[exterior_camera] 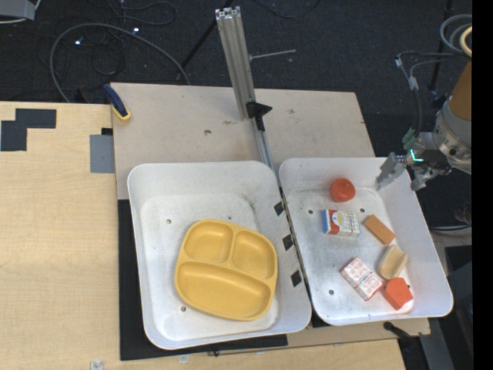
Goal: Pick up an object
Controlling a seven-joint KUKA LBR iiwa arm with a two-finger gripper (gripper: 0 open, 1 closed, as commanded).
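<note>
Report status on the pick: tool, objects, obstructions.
Tool over right bin's upper right rim, holding nothing seen. Nearest: red ball, untouched. Yellow tray in left bin, out of the way.

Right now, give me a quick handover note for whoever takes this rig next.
Gripper: above the upper right corner of the right bin, nothing visibly held; whether it is open or shut can't be judged.
Right bin holds: red ball, small printed carton, tan block, beige oval piece, checkered pink packet, orange-red block.
Left bin: yellow divided tray.
Done: nothing picked yet.
Left: descend, grasp one object, lift it.
</note>
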